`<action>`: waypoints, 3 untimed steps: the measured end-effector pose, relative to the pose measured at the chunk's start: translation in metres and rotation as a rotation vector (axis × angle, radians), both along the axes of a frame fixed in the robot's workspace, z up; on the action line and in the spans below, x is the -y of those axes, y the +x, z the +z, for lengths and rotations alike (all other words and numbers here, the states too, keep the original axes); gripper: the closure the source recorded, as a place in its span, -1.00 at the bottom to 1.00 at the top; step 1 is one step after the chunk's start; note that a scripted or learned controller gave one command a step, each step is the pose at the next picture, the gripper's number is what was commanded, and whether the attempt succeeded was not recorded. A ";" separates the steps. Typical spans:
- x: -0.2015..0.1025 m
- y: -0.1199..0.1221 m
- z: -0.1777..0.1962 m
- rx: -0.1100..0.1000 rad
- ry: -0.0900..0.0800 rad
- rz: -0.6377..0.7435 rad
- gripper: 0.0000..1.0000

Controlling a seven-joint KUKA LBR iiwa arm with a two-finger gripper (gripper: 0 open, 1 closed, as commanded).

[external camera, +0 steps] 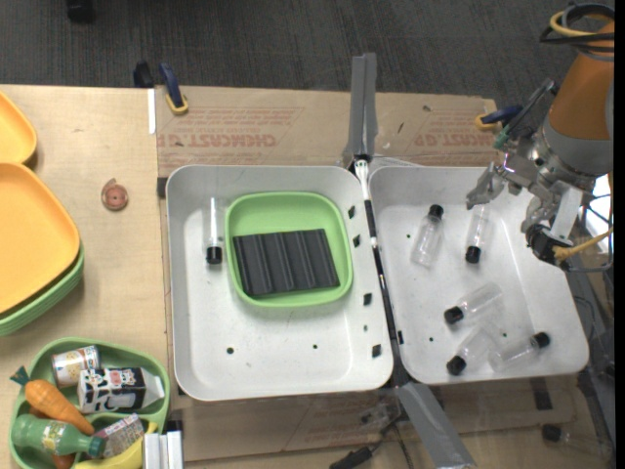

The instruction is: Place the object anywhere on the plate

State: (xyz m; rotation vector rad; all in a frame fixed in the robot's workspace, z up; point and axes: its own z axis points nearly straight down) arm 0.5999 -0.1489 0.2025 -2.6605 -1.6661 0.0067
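Note:
A green square plate (335, 225) sits in the left bin (283, 360) with a dark ridged rectangular mat (288, 261) lying in it. Beside the plate's left rim lies a clear vial with a black cap (213, 231). Several more clear black-capped vials are scattered in the right bin (410, 291), among them one (427, 234) near the bin's middle top and one (476, 233) just right of it. My gripper (491, 188) hangs over the right bin's upper right part, just above that second vial, with nothing seen in it.
The grey arm with its orange band (576, 86) reaches in over the right bin's far right corner. A metal divider (363, 115) runs between the bins at the back. Yellow plates (34, 233) and a bowl of toy food (83, 408) sit on the wooden table at left.

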 end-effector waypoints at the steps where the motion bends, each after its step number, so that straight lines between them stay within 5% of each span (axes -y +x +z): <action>1: -0.062 -0.001 -0.012 -0.001 0.000 -0.113 -1.00; 2: -0.135 -0.016 0.009 0.000 -0.001 -0.198 -1.00; 3: -0.151 -0.034 0.026 0.000 -0.003 -0.384 -1.00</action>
